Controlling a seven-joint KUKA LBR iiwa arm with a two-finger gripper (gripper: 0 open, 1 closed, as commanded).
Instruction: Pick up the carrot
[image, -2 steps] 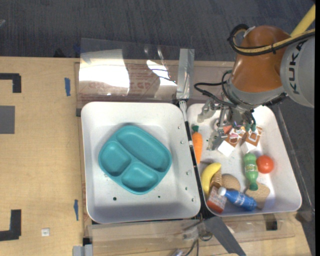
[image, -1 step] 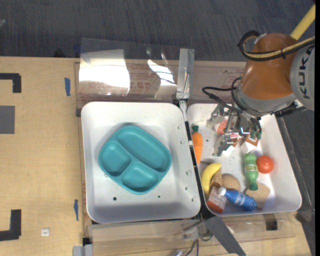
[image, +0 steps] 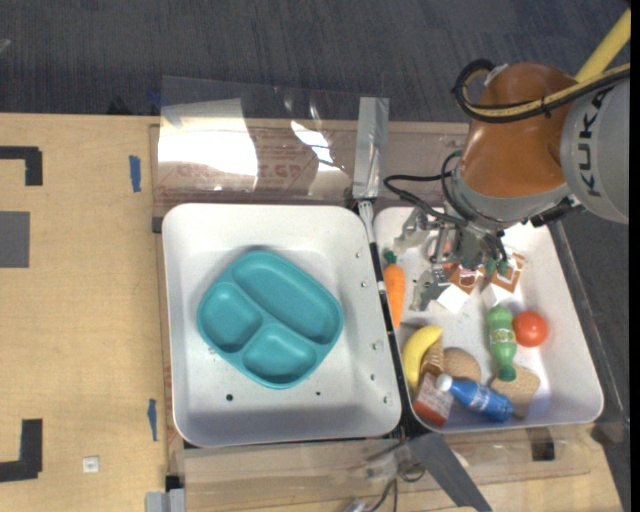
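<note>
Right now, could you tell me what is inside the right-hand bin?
The right-hand bin holds a carrot by its left wall, a banana, a blue bottle, a green bottle and a tomato. The claw covers part of its far end.

Two shallow white plastic bins (image: 200, 240) sit side by side. One teal three-compartment plate (image: 268, 316), one orange carrot (image: 395, 290), one yellow banana (image: 420, 350), one red tomato (image: 532, 329).

One fixed camera looks down at a slant on both white bins (image: 190, 300); the arm (image: 520, 130) enters upper right.
</note>
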